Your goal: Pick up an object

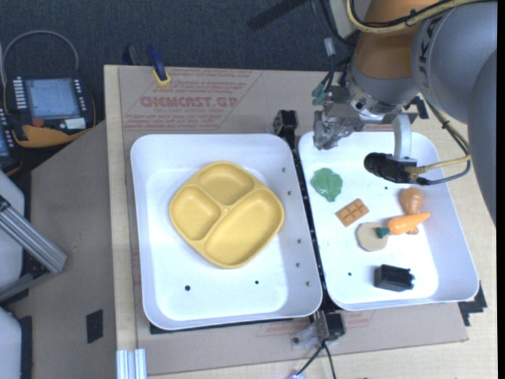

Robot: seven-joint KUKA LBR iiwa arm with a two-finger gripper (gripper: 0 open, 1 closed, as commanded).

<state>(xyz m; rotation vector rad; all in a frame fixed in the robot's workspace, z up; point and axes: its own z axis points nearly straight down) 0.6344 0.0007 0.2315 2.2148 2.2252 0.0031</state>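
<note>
White bins sat side by side: the left bin (150,212) held a yellow divided plate (226,212), the right bin (450,243) a green broccoli piece (326,182), carrot (408,223) and black block (393,277); jaws' state unclear.

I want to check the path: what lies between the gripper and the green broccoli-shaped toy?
In the camera view, only bare white bin floor separates the gripper from the green broccoli-shaped toy.

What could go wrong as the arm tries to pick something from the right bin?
1. The claw hovers at the far rim of the right bin, so descending here might strike the rim.
2. The toy carrot touches the beige disc and sits near the drumstick-shaped piece; a grasp could nudge neighbours.
3. The green broccoli-like piece, nearest, looks lumpy and may slip.
</note>
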